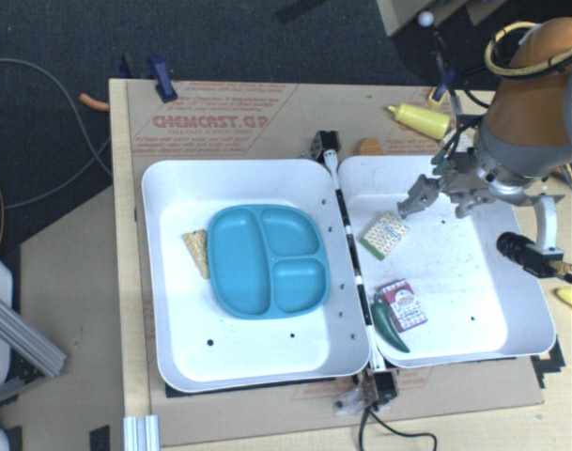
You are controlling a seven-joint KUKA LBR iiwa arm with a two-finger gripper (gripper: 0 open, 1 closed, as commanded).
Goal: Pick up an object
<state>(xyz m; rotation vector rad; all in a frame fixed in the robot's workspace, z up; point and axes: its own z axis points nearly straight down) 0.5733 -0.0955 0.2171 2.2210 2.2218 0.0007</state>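
Observation:
In the right bin a small pale checked packet lies near the left wall. Closer to the front left corner rests a dark red packet, with a green pepper-like thing against its left side. My gripper hangs over the back of the right bin, up and to the right of the checked packet. It is open, with nothing between its fingers. In the left bin sits a blue divided plate, and a tan cracker-like piece lies by its left edge.
Behind the right bin, on the bench, lie a yellow bottle-shaped thing and a small orange-brown thing. A blue clamp grips the bench's back left corner. The right bin's middle and right side show bare white floor.

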